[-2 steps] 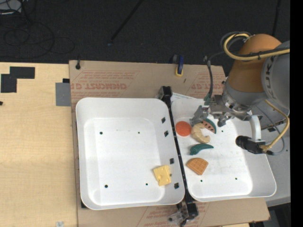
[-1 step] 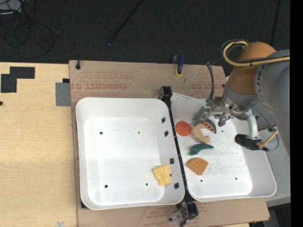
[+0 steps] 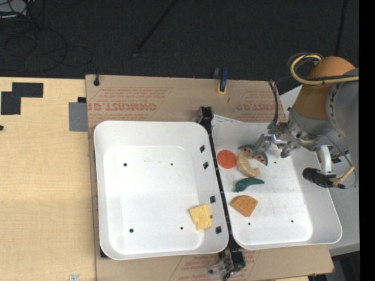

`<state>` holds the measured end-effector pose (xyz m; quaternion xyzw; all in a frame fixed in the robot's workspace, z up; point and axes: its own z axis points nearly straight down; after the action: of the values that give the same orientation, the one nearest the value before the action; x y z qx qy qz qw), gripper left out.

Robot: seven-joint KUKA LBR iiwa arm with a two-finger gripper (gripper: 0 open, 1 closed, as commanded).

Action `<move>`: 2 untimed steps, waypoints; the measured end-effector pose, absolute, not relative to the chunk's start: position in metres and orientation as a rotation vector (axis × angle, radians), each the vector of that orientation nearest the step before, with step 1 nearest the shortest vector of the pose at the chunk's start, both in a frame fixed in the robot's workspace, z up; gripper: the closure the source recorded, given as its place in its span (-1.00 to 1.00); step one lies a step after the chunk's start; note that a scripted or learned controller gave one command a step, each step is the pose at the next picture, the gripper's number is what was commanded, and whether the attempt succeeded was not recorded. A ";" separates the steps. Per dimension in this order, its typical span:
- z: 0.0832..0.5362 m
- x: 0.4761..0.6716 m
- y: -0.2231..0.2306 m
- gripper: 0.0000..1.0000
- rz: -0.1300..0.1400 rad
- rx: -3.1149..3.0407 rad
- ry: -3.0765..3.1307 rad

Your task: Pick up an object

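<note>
Claw [image 3: 270, 147] above right bin [image 3: 316, 227], beside teal toy [image 3: 256, 153]

Light wooden bench [image 3: 41, 180], dark floor [image 3: 176, 28] strewn with cables [image 3: 35, 40].

The bench [image 3: 35, 174] has a pale wood-grain top. A brown cardboard sheet [image 3: 152, 101] with red printing lies on it toward its right side. Two shallow white bins rest side by side on the cardboard: the left bin [image 3: 108, 157] and the right bin [image 3: 319, 215]. Dark patches [image 3: 20, 95] mark the bench's far left corner.
</note>
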<state>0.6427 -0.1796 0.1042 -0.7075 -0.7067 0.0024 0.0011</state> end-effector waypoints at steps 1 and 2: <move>0.235 0.644 -0.151 -1.00 -0.008 -2.224 -2.229; 0.160 0.642 -0.129 -1.00 0.010 -2.213 -2.216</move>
<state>0.6421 -0.1288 0.1604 -0.7067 -0.7075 0.0030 0.0050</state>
